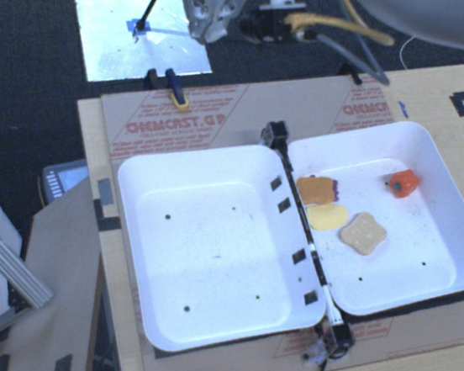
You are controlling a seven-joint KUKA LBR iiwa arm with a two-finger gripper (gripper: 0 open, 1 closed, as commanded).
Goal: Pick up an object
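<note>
The right bin (449, 194) holds four small items. An orange-brown piece (316, 190) with a purple edge lies near its left wall. Just below it are a flat yellow disc (328, 217) and a tan toast-shaped piece (363, 233). A small red-orange item (402, 183) with a green spot lies apart, toward the right. My gripper (209, 9) hangs at the top of the view, beyond the bench's far edge and far from all the items.
The left bin (137, 235) sits beside the right one, joined by black clips along the shared wall (303, 239). A shiny plate (123, 33) lies behind the bench. Yellow and grey cables (338, 26) run near the arm. An aluminium rail (5, 261) stands at the left.
</note>
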